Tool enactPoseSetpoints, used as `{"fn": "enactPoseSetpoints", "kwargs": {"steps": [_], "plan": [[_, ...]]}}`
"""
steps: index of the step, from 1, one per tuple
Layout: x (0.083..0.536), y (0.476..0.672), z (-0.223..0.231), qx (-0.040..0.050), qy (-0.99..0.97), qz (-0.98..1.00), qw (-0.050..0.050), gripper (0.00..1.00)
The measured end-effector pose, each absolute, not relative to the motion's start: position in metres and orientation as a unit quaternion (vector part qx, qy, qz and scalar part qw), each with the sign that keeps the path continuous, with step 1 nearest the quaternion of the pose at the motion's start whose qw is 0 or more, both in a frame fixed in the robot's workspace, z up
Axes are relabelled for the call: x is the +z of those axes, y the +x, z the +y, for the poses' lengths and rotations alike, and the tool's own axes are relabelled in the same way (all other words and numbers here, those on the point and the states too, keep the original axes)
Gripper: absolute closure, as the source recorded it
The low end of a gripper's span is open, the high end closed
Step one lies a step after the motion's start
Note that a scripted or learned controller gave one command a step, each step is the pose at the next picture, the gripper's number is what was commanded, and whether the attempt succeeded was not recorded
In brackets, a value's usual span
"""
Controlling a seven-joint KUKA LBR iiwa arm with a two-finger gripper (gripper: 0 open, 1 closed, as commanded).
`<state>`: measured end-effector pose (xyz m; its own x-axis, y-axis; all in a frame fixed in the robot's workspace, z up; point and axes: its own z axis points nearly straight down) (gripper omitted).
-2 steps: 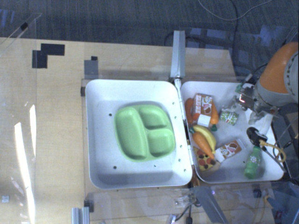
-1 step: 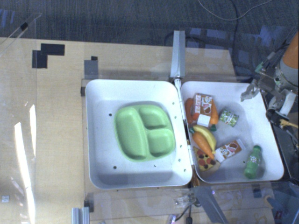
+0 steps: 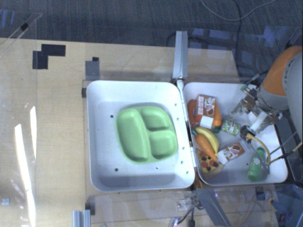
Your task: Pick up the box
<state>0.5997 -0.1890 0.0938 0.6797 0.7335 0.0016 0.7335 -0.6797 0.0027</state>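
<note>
A red-brown printed box (image 3: 206,105) lies in the upper left of the right bin (image 3: 279,176), partly on an orange carrot (image 3: 217,119). A smaller white and red carton (image 3: 231,152) lies lower down, near the bin's middle. My gripper (image 3: 247,104) hangs over the bin's right half, to the right of the red-brown box and apart from it. The grey arm with its orange band (image 3: 279,77) rises behind it.
Also in the right bin are a banana (image 3: 209,138), a small green-labelled can (image 3: 230,127), a green bottle (image 3: 255,168), a white block (image 3: 207,122) and a toy food piece (image 3: 209,165). The left bin (image 3: 102,174) holds a green divided plate (image 3: 147,133).
</note>
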Motion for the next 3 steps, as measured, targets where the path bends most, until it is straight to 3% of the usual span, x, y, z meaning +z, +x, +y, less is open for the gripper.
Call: {"fn": "enactPoseSetpoints", "kwargs": {"steps": [1,3], "plan": [[0.378,0.605,-0.194,0.0025,0.927,0.374,0.002,0.00],[0.243,0.620,-0.101,0.0012,0.976,0.218,0.000,0.00]]}}
